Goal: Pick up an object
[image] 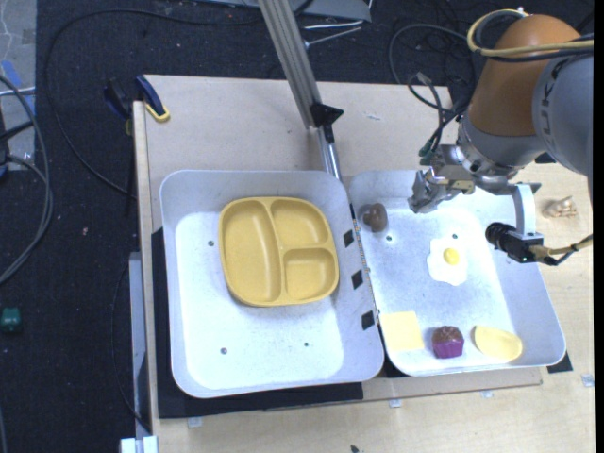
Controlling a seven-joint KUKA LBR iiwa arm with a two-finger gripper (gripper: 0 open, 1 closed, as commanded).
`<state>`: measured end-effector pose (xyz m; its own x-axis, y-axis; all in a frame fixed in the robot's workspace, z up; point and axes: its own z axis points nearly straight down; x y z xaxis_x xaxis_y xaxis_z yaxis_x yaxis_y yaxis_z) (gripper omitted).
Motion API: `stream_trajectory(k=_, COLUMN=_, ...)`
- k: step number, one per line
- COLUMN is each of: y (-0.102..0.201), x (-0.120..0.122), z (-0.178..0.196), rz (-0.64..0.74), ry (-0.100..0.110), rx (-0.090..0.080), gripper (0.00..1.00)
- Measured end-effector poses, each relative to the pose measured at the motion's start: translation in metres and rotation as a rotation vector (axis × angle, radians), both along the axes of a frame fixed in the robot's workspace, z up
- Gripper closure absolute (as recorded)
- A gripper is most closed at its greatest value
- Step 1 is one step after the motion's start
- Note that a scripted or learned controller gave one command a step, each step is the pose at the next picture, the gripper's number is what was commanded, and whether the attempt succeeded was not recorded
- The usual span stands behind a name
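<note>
Poised over the right bin's (528,295) far edge: gripper (427,196), grip unreadable from above, nothing seen between its tips. Just left and slightly nearer, a brown lump (375,217); below right, a fried egg (447,261); farther toward the near rim, cheese (403,330), a purple piece (447,342) and a yellow slice (496,343). Approach stage, by the look of it. Next: settle on one target, align above it, descend.
</note>
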<state>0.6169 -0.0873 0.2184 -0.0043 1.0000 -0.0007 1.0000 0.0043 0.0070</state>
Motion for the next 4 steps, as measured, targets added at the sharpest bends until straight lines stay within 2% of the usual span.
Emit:
stream_trajectory(k=1, y=0.000, x=0.001, z=0.042, rz=-0.001, ry=0.001, rx=0.000, gripper=1.00)
stream_trajectory(k=2, y=0.045, x=-0.028, z=0.026, rz=0.002, ry=0.010, rx=0.002, gripper=1.00)
stream_trajectory(k=3, y=0.091, x=-0.047, z=0.030, rz=0.003, ry=0.009, rx=0.003, gripper=1.00)
stream_trajectory(k=4, y=0.138, x=-0.083, z=0.030, rz=0.003, ry=0.011, rx=0.003, gripper=1.00)
